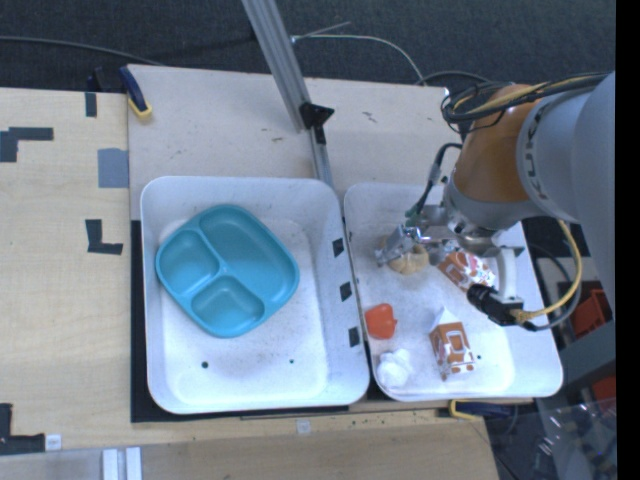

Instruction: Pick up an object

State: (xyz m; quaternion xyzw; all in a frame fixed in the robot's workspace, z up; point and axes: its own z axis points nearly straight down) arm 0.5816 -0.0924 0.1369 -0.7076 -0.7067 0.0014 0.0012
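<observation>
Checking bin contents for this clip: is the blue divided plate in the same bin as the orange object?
No, the blue divided plate lies in the left bin, the orange object in the right bin.

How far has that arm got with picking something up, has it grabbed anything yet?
Nothing looks lifted yet. The gripper is down in the right bin, right at a tan roundish object; whether it has hold of it cannot be made out. The orange piece, white lump and orange-and-white carton lie untouched; the blue divided plate sits in the left bin. Gripping and lifting remain.
</observation>
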